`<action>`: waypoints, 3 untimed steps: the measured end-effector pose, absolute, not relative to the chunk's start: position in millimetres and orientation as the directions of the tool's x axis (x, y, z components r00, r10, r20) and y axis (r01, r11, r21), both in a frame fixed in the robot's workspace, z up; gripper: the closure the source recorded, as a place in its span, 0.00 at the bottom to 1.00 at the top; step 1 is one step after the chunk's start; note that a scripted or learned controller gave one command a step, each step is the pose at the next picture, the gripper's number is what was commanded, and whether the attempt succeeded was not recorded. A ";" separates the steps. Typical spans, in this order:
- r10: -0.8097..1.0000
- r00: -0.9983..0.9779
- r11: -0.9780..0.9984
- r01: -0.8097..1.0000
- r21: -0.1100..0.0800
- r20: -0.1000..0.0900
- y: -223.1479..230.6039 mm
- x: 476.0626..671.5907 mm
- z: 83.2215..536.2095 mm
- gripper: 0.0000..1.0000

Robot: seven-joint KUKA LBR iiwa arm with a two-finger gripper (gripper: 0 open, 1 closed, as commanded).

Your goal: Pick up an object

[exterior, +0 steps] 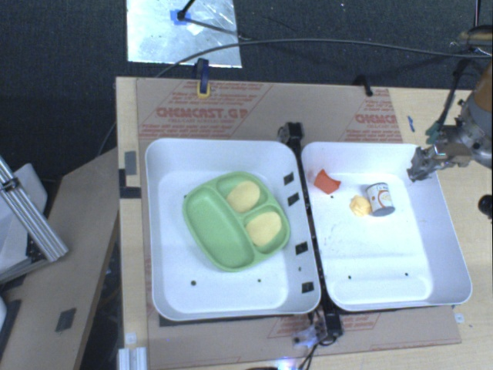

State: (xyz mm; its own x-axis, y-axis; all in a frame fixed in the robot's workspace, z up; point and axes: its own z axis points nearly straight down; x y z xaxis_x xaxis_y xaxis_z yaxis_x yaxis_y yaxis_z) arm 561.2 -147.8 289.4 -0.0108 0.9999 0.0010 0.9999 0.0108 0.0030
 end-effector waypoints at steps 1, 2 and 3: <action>1.000 -0.010 0.010 1.000 0.003 0.001 -99.0 585.2 276.4 1.00; 1.000 -0.010 0.010 1.000 0.002 0.002 -50.2 597.1 267.5 1.00; 1.000 -0.010 0.010 1.000 0.001 0.002 1.3 615.1 250.4 1.00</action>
